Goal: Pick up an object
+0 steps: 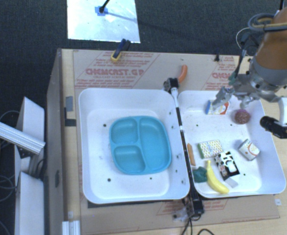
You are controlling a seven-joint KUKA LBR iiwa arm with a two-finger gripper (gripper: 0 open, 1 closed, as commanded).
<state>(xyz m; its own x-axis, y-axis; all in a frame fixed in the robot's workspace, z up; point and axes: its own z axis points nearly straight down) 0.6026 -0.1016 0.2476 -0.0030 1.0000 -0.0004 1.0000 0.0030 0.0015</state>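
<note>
Banana: yellow, lies nearest the camera at the front edge of the right bin, well in front of the jaws.
Green item: a small dark green thing just left of the banana, touching or nearly touching it.
Black-and-white item: a patterned package just right of the banana's upper end.
Checked packet: a small pale packet with a dotted print, behind the banana, still well in front of the jaws.
White cup: tipped on its side, red mark on it, in front of the jaws and to their right.
Carrot-like stick: thin and orange, lies along the right bin's left wall.
Blue tray: three compartments, sits in the middle of the left bin, far left of the jaws.
Gripper: over the back part of the right bin, on the grey and orange arm.
Jaws: too blurred to tell whether they are apart or closed.
Carton: a small blue, white and red pack, just below and left of the jaws; contact cannot be judged.
Brown ball: a round, reddish-brown thing just in front of the jaws, slightly to their right.
Orange-handled tool: lies on the bench behind the bins, left of the jaws.
</note>
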